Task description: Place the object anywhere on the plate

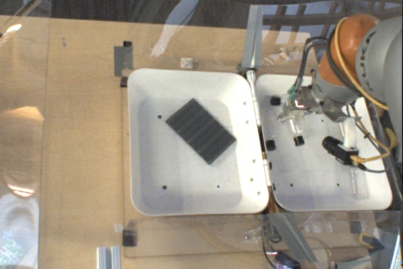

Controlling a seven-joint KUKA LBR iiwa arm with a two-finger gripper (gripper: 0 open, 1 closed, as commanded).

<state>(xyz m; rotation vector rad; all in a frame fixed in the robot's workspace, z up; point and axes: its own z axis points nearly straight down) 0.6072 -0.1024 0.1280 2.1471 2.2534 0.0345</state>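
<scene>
The plate (201,131) is a dark grey ribbed square that lies turned like a diamond on the floor of the left bin (145,186). Small black objects sit in the right bin (315,198): one near its back left corner (275,101) and one by its left wall (270,144). My gripper (321,135) hangs over the back half of the right bin, well right of the plate. Its pale fingers (295,127) stand spread apart and open, with no object seen held between them. A dark tip (299,140) ends the left finger.
A raised divider (258,135) separates the two bins. The grey arm with its orange band (352,41) covers the right bin's back right corner. A black plug with a yellow cable (337,150) hangs beside the gripper. Brackets stand at the left bin's corners (124,60).
</scene>
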